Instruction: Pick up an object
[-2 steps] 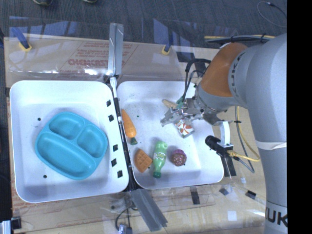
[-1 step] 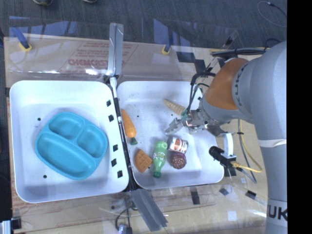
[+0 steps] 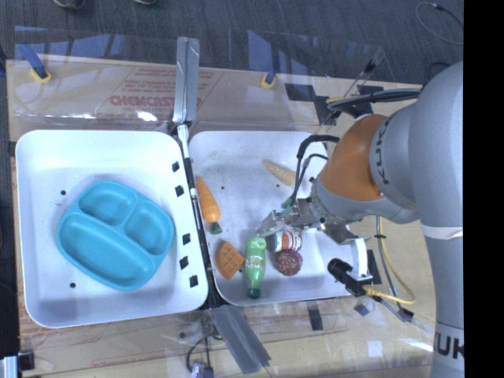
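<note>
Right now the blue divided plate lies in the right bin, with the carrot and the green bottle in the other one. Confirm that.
Not quite. The camera view shows the blue divided plate in the left bin. The carrot and the green bottle are in the other one, the right bin, as you said.

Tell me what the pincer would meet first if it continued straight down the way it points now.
Probably the small round dark red item lying just below the pincer, beside the green bottle. Depth is unclear, so it might reach the white bin floor instead.
</note>
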Controlling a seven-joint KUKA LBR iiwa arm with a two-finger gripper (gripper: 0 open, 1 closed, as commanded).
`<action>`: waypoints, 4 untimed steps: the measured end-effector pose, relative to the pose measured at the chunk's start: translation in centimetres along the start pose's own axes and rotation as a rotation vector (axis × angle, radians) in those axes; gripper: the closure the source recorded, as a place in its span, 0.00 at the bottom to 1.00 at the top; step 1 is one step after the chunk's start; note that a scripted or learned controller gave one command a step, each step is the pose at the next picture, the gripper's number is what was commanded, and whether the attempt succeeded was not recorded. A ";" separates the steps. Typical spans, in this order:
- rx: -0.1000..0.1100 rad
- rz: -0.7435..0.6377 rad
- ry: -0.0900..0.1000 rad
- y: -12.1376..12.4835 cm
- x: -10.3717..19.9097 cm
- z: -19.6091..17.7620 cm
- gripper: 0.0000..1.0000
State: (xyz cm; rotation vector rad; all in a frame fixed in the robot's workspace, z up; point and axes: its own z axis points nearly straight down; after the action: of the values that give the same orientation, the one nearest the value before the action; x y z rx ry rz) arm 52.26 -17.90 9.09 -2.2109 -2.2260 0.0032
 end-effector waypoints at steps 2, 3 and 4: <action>-0.001 -0.003 0.000 4.0 7.0 -12.8 1.00; 0.000 -0.002 -0.001 4.0 6.9 -12.8 0.00; 0.002 -0.002 -0.001 2.3 8.5 -0.3 0.00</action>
State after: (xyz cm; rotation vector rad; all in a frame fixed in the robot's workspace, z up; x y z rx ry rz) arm 54.49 -9.41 9.36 -2.2079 -2.2273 0.0069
